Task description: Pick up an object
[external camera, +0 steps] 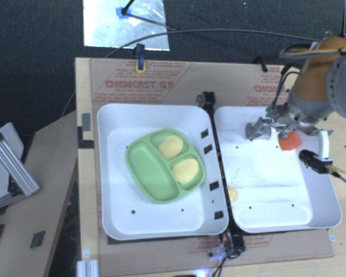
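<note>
Two white bins sit side by side on the desk (86, 154) as the arm lowers its hand (259, 130) over the right bin (277, 212), seemingly to try a pick. Whether the hand is apart or together cannot be told. An orange object (289, 141) lies just beside it, ungrasped; a green tray (144, 169) with two yellow pieces rests well off in the left bin (112, 212). Beyond the hand, the board (161, 79) under the bins reads "CHEMCAST GP".

Arm (328, 74) cut off at right edge
</note>
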You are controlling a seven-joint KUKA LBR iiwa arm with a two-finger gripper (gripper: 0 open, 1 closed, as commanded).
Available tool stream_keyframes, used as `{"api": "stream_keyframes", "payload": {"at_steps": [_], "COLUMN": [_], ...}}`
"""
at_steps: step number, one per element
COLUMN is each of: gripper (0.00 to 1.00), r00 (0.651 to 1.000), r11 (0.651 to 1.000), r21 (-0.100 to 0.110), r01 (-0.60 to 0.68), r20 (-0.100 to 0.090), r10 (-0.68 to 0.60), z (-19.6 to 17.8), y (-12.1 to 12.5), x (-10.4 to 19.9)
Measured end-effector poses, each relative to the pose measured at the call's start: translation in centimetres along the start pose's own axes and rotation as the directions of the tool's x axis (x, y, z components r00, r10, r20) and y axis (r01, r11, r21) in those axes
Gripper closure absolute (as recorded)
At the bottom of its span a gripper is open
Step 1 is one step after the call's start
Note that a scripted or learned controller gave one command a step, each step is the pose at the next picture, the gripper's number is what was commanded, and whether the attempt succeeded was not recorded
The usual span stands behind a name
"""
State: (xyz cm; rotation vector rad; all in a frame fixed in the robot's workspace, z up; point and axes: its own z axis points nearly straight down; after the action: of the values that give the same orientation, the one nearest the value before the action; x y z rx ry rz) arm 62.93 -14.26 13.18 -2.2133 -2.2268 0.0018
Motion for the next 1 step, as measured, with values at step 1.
{"api": "stream_keyframes", "payload": {"at_steps": [1], "gripper": [0.0], "r00": [1.0], "r11": [1.0], "r21": [0.0], "r01": [-0.002], "r20": [0.0], "r10": [0.002], "z": [4.97], "y": [0.0], "x": [0.06]}}
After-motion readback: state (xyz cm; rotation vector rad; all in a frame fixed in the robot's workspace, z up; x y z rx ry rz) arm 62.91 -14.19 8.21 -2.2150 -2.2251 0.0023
